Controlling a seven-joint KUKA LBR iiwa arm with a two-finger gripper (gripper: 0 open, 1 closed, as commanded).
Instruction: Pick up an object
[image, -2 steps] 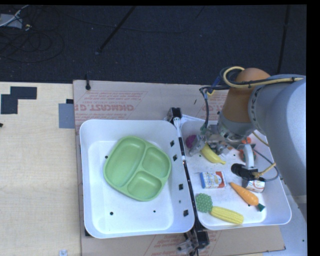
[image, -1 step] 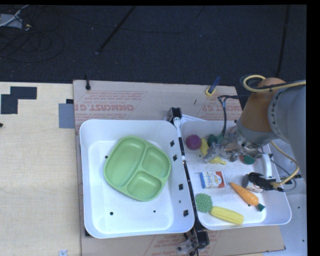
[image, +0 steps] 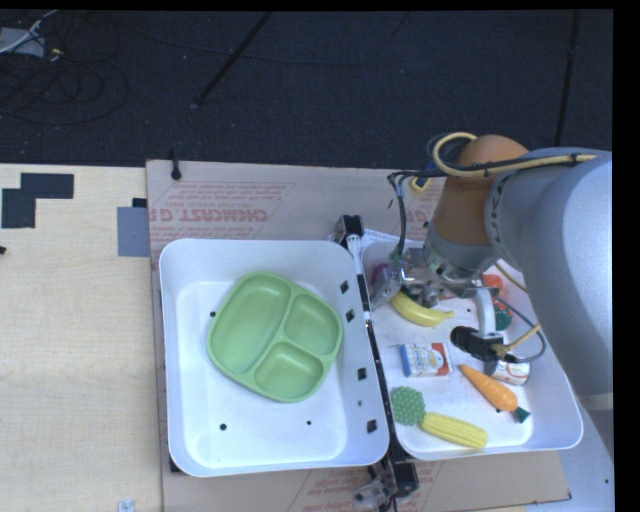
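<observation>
- Banana (image: 420, 311) lies in the near-left part of the right bin (image: 562, 428), close to the wall between the two bins; it looks like the object being gone for, since the gripper (image: 428, 287) sits right over its upper end
- Whether the gripper is apart or together I cannot tell from here; the wrist hides it, and nothing shows as clamped
- The banana is curved and smooth; a pinch near its tip rather than its middle could let it swing or squirt out
- It is close to the dividing wall; coming down a little off could catch the wall or shove the fruit against it
- The small packet (image: 424, 359) lies just beside the banana and could get nudged or grabbed with it
- Right bin also holds a carrot (image: 490, 388), a corn cob (image: 453, 430) and a knobbly green piece (image: 407, 405); these are well apart from the gripper
- Left bin (image: 185, 300) holds one green divided plate (image: 275, 335), with nothing in its compartments
</observation>
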